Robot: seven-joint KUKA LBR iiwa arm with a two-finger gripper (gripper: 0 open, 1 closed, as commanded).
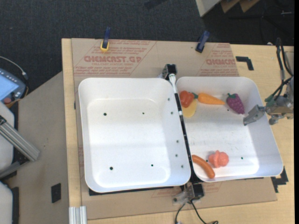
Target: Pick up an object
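The right white bin point(261, 139) holds several toy foods. Along its far side lie a red pepper point(186, 98), a yellow piece point(189, 109), an orange carrot point(210, 99) and a purple bunch of grapes point(235, 103). At the near side rest a pink piece point(218, 159) and an orange-red sausage point(203, 166). My gripper point(252, 115) reaches in over the bin's right rim, just right of and slightly nearer than the grapes. Nothing shows in its grasp.
The left white bin point(93, 139) sits beside the right one, with a black divider strip point(180, 120) between them. Both rest on a cardboard sheet point(140, 55) clipped at the far edge. Cables point(285, 64) hang at the right.
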